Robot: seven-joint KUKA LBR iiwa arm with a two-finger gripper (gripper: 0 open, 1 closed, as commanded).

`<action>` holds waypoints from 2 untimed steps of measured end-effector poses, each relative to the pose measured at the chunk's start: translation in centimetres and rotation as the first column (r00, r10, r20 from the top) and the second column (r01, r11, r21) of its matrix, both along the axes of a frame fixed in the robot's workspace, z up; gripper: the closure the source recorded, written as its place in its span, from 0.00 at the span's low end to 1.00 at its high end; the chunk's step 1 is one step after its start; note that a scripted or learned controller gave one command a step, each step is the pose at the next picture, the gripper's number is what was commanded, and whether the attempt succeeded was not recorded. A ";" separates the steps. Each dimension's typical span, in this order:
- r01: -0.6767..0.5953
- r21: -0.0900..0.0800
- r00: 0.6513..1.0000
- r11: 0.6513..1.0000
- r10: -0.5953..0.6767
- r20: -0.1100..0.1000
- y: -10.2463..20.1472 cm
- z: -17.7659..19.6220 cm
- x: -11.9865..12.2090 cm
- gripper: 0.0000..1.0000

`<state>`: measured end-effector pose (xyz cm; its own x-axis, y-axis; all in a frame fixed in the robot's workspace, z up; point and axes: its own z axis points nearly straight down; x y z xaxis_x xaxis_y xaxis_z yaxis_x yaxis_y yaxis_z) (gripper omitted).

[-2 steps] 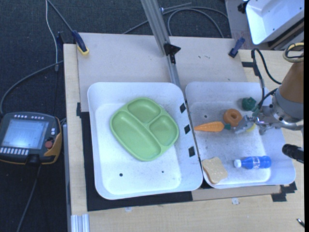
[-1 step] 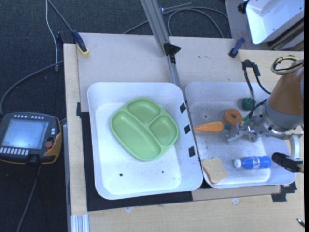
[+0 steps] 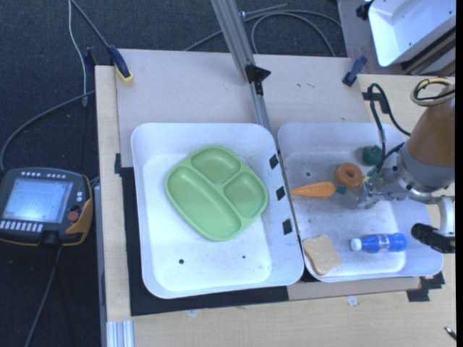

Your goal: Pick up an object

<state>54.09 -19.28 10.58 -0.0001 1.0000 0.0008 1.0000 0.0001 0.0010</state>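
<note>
**Gripper down in the right bin, beside the doughnut**

The gripper point(image 3: 367, 192) is seen lowered into the right bin point(image 3: 318, 139), just right of the orange doughnut point(image 3: 349, 176); whether it is open or closed cannot be told. A toy carrot point(image 3: 314, 189) is found just left of the doughnut, a small green piece point(image 3: 372, 153) up and to its right. Below the doughnut a blue bottle point(image 3: 378, 243) lies on its side, with a slice of bread point(image 3: 322, 254) further left. A green divided plate point(image 3: 215, 191) sits in the left bin point(image 3: 155, 266), well left of the doughnut.

Carrot point(image 3: 313, 189), doughnut point(image 3: 349, 175), bottle point(image 3: 379, 243), bread point(image 3: 322, 254) in right bin point(image 3: 318, 139).
</note>
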 end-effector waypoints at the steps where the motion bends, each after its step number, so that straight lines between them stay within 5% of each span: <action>1: 0.001 -0.003 1.000 1.000 -0.001 0.004 -0.3 4.7 -0.6 1.00; 2: -0.002 -0.003 1.000 1.000 0.002 0.005 0.0 9.2 -0.1 1.00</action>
<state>54.00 -19.31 19.78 -0.0018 1.0000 -0.0022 1.0000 0.0018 0.0065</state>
